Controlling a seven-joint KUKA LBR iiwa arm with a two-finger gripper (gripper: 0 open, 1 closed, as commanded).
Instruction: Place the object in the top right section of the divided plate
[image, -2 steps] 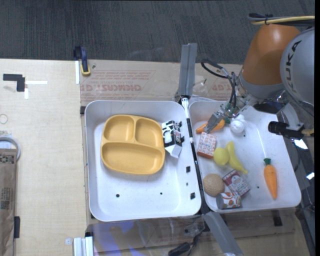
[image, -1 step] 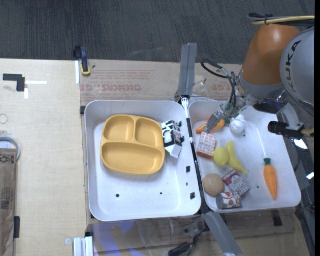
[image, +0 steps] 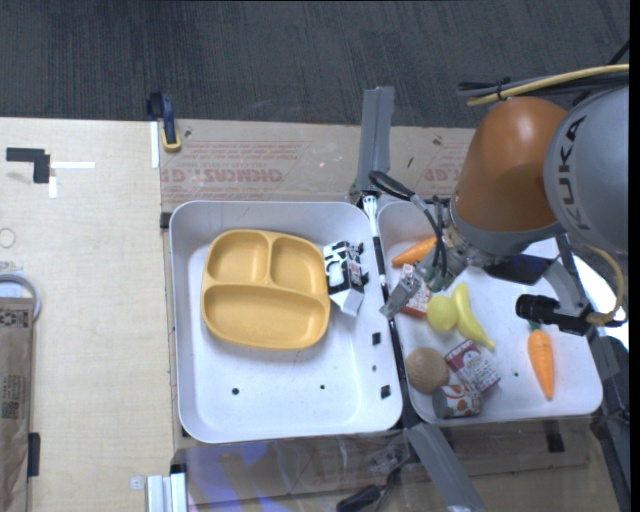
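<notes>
The yellow divided plate (image: 265, 290) lies in the left bin (image: 280, 410), with two small sections at its top and one long section below. All its sections are bare. A black-and-white packet (image: 345, 268) lies against the plate's right rim. My gripper (image: 402, 296) hangs low over the wall between the two bins, at the left edge of the right bin (image: 575, 400). It is just left of a yellow banana-like toy (image: 457, 311). Whether anything sits in the gripper is not visible from here.
In the right bin lie an orange carrot (image: 412, 252) partly under the arm, a brown ball (image: 425, 368), a red-and-white carton (image: 468, 378) and a second carrot (image: 540, 362). The arm's orange band covers that bin's top.
</notes>
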